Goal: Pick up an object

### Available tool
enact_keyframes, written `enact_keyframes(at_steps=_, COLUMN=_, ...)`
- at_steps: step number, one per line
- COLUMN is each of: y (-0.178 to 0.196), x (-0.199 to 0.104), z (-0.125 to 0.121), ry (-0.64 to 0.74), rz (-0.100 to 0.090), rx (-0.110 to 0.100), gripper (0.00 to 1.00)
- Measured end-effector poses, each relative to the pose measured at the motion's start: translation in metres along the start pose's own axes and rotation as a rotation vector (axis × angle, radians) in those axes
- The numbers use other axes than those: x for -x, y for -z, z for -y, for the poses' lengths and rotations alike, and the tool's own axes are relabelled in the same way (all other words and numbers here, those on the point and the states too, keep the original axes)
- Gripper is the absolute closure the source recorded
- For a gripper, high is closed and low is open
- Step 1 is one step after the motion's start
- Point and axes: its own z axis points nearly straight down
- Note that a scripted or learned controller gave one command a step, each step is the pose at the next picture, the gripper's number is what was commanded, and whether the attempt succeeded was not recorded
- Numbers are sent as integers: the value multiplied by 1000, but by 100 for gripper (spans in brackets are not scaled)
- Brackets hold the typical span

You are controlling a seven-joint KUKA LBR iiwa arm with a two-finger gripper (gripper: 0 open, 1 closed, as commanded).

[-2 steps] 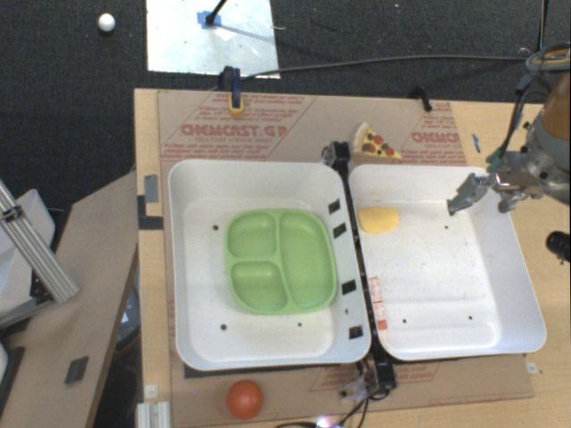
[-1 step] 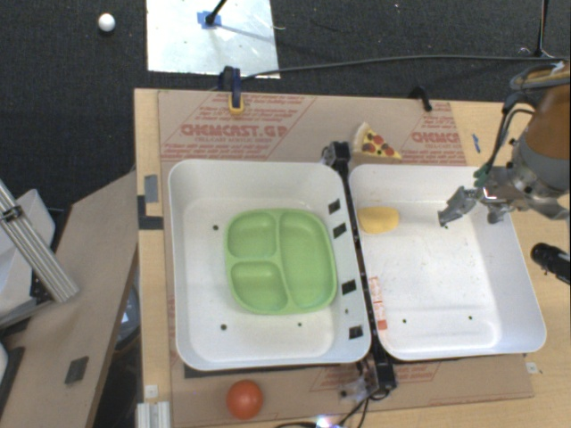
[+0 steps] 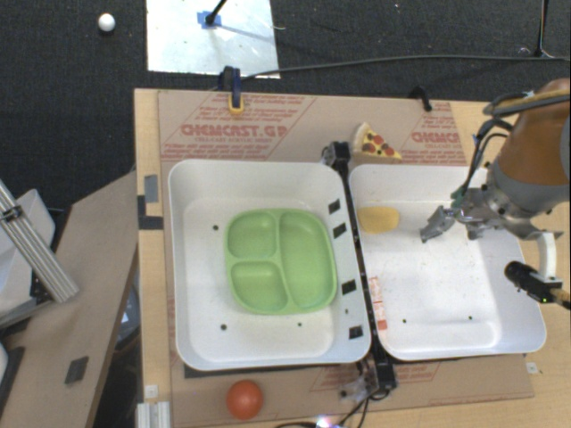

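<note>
My claw (image 3: 437,228) hangs over the right bin (image 3: 446,328), grey metal fingertips low above its speckled white floor; whether they are spread or pressed together I cannot tell. Nothing shows between them. Near my claw, toward the bin's back left corner, lies a flat, pale yellow, rounded piece (image 3: 378,218), soft-edged and matte. The left bin (image 3: 196,266) holds a glossy green plastic tray (image 3: 280,260) with three rounded compartments. On the brown cardboard-covered surface (image 3: 268,123) behind the bins sits a toy pizza slice (image 3: 375,144), a wedge with red dots. An orange ball (image 3: 244,399) rests at the front edge. Beyond lies dark carpet with a small white ball (image 3: 107,22).
</note>
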Motion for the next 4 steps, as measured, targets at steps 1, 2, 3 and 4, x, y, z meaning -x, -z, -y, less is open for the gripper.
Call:
enact_keyframes(at_steps=1, y=-62, x=-3, z=1, ry=0, rz=0, rx=1, gripper=0)
enact_keyframes(at_steps=2, y=-48, x=-2, z=0, ry=1, rz=2, rx=6, gripper=100)
enact_keyframes(at_steps=3, y=-3, x=1, z=-6, ry=2, rz=3, rx=8, gripper=100)
enact_keyframes(at_steps=4, y=41, x=4, z=-11, ry=3, rz=3, rx=8, gripper=100)
